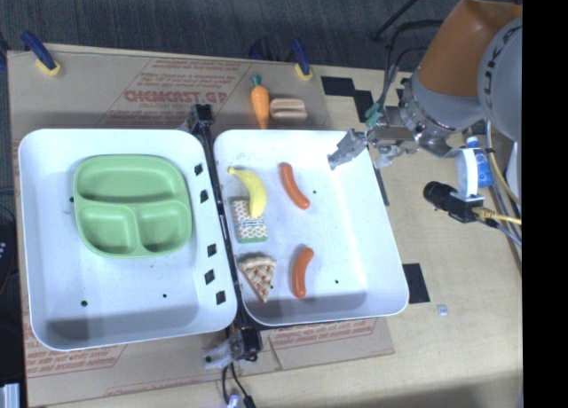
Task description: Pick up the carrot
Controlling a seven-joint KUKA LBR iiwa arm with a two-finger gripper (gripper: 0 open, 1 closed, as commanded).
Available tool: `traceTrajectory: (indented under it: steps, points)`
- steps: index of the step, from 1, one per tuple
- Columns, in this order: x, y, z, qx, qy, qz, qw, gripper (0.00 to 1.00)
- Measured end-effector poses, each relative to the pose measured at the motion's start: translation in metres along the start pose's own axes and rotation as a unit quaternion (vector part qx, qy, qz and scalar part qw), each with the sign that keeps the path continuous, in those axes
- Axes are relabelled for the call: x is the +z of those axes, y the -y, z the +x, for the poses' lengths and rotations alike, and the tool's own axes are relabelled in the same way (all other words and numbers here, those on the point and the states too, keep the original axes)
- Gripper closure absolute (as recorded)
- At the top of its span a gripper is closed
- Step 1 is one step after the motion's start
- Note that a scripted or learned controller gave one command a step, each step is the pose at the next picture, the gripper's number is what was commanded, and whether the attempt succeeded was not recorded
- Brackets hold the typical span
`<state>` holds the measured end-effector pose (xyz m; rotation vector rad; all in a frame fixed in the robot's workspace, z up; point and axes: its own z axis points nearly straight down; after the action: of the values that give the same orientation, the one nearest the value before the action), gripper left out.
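2 white bins (53,247), 1 green tray (133,204), 2 sausages (295,185), 1 banana (250,188), 1 carrot (259,105)

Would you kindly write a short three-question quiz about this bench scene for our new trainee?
1. True or false: the orange carrot with a green top lies inside the right white bin.
2. Which item touches the yellow banana? A) green divided plate B) checked sandwich block C) pizza slice
3. How many red-orange sausages lie in the right bin?

Key: 1. False, it lies on the cardboard behind that bin. 2. B. 3. Two.
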<state>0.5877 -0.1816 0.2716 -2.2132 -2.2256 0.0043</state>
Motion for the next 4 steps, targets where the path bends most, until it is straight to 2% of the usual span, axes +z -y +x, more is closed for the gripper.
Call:
traceTrajectory:
  steps: [1,2,3,4]
  points:
    - [0.180,-0.019,0.025,-0.002,0.000,0.000,1.0000,0.00]
    - [0.180,-0.053,0.088,0.064,0.000,0.000,0.9979,0.00]
    - [0.170,-0.053,0.089,0.063,0.000,0.001,0.9980,1.00]
    - [0.004,-0.063,0.082,0.200,0.000,-0.001,0.9798,1.00]
